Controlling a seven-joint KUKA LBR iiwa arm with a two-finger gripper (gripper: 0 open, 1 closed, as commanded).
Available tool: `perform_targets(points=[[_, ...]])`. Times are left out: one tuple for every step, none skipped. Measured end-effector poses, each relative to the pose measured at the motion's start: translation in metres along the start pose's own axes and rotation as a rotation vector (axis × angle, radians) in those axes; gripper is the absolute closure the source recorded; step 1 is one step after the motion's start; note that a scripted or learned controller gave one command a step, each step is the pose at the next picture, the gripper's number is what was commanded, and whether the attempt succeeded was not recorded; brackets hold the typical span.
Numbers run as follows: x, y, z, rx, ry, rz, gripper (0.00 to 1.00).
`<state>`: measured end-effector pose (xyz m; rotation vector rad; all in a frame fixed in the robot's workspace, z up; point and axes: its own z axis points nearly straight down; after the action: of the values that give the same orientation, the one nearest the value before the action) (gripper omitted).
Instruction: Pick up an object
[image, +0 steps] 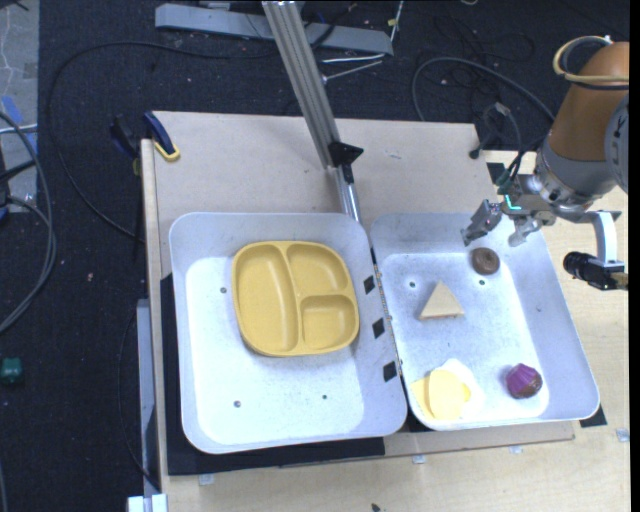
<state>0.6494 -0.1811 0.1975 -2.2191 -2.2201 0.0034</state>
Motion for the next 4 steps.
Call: perform_targets(points=[[0.0,0.001,-0.002,-0.004,-0.001,-0.001,0.0],[-0.008,0.004,0.047,0.0,-0.001,0.002,0.0],[-0.009,0.005,0.073,-0.008,-0.003,0.001,0.0],[-0.009,0.006,0.065,-0.008,-0.004,-0.002,1.0]])
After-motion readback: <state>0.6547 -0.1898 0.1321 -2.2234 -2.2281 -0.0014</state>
